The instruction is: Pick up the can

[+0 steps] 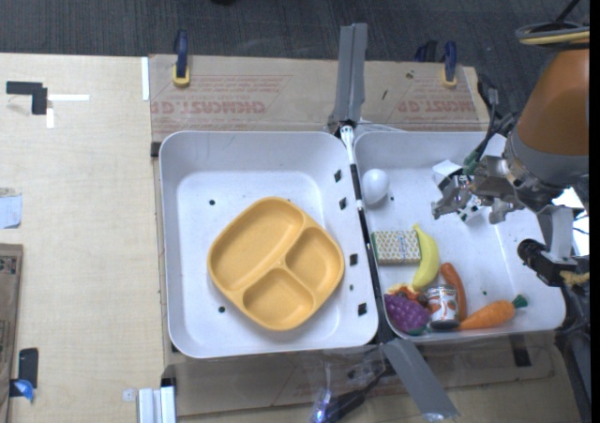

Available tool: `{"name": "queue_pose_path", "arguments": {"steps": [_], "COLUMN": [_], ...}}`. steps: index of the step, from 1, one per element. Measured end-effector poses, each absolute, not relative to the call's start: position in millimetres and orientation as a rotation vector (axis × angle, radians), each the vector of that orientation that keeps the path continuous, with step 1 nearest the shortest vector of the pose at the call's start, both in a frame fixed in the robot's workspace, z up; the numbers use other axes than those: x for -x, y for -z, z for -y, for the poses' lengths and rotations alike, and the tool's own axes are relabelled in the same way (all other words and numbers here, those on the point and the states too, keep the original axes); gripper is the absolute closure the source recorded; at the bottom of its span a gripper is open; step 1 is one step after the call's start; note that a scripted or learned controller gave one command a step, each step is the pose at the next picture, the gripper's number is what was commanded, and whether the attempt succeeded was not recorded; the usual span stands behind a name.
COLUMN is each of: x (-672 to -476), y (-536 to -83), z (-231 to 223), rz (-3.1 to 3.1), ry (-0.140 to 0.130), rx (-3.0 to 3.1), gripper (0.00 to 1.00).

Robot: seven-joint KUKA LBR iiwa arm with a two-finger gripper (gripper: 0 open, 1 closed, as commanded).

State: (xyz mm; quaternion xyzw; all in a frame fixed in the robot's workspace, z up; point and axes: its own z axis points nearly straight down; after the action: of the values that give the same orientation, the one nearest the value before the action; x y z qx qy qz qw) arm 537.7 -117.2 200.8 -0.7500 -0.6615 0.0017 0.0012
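Note:
The can (pixel 442 306) is small, with a silver top and a red label. It stands upright near the front edge of the right bin (pixel 497 252), wedged between purple grapes (pixel 406 309) and an orange carrot (pixel 487 315). My gripper (pixel 466 202) hangs over the back right part of the same bin, well behind the can and apart from it. Nothing shows in its grasp.
A yellow banana (pixel 427 257), a red sausage (pixel 455 282), a square cracker (pixel 396 246) and a white ball (pixel 374 184) also lie in the right bin. The left bin (pixel 187 177) holds a yellow divided plate (pixel 275 264). A grey divider separates the two bins.

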Motion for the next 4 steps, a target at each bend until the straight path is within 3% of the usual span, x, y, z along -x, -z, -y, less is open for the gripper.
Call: {"name": "queue_pose_path", "arguments": {"steps": [1, 2, 3, 4], "x": [-557.7, -571.8, -571.8, -571.7], "y": [-167.8, -91.0, -99.9, -99.8], "z": [165.4, 192.3, 192.5, 192.4], "rz": [2.172, 1.937, 1.94, 1.94], "ry": [-0.004, -0.003, -0.005, -0.005], "rx": [2.269, 2.471, 2.468, 2.468], "gripper": [0.0, 0.0, 1.0, 0.0]}}
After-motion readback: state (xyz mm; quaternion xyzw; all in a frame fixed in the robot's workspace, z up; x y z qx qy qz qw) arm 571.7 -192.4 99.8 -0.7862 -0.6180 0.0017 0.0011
